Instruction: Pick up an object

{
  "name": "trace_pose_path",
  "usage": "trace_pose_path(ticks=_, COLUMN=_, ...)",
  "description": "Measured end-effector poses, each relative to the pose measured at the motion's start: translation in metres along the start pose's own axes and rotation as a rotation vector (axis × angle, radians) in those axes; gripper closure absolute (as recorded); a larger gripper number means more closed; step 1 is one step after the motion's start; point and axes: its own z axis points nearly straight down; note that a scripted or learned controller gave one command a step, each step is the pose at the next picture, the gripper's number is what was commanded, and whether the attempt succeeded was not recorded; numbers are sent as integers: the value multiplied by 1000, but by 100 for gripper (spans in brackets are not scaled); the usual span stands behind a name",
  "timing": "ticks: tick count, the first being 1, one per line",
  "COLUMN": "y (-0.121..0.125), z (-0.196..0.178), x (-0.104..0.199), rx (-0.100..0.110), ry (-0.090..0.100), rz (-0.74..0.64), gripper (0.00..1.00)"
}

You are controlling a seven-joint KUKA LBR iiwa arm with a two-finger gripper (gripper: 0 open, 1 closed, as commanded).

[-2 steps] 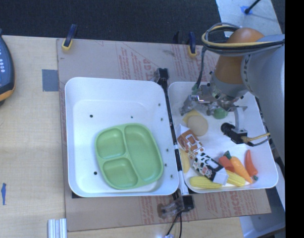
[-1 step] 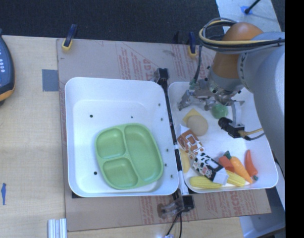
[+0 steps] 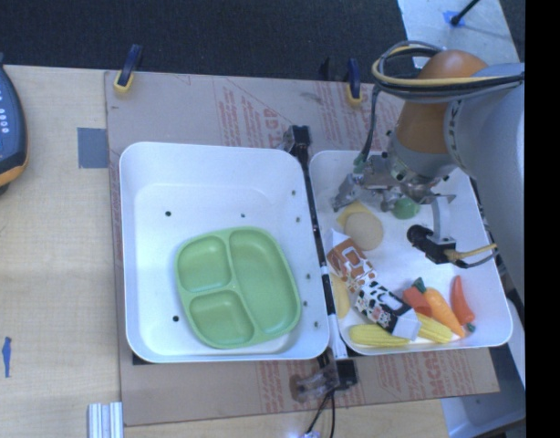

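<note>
My gripper (image 3: 382, 188) hangs low over the back part of the right bin (image 3: 485, 272). A small green ball (image 3: 406, 208) lies just under its right side, and a pale beige round piece (image 3: 363, 229) lies just in front of it. Nothing shows clearly between the gripper's parts. Toward the front of the same bin lie an orange-brown box (image 3: 347, 261), a black-and-white cow-patterned carton (image 3: 380, 306), a yellow corn cob (image 3: 378, 337), a carrot (image 3: 431, 304) and a red pepper (image 3: 461, 301).
The left bin (image 3: 152, 199) holds a green divided plate (image 3: 236, 286) toward its front. The wall between the two bins (image 3: 314, 235) runs close to the gripper's left. A handheld controller (image 3: 2, 126) lies at the bench's far left edge.
</note>
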Motion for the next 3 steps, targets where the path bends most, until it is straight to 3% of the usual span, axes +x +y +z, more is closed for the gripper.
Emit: trace_pose_path(ticks=3, y=10, z=-1, x=4, rx=-6, ry=-1, rz=-2, gripper=0)
